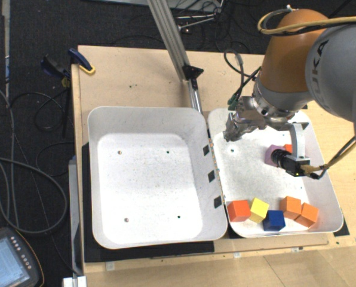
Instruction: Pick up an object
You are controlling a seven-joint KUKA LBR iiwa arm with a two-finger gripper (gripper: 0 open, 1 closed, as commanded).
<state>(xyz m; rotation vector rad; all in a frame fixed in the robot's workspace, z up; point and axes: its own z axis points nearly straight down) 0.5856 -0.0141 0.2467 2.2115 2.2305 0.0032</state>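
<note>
Fingers point(228, 135) look drawn narrow, holding nothing. Nearest, orange block point(239, 210), yellow block point(259, 208) and blue block point(274, 220) sit along the right bin's point(244, 175) front wall; farther, the gripper point(229, 137) hovers. Approach step, seemingly: next, open and descend

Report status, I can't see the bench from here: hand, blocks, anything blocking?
Hand above right bin's far end, grip unclear. Blocks clustered at near edge, untouched. Purple piece beside the wrist.

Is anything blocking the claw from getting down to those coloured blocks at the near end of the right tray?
Nothing visible does. The gripper hangs over the right bin's far end; bare floor lies between it and the orange block, yellow block and blue block.
</note>
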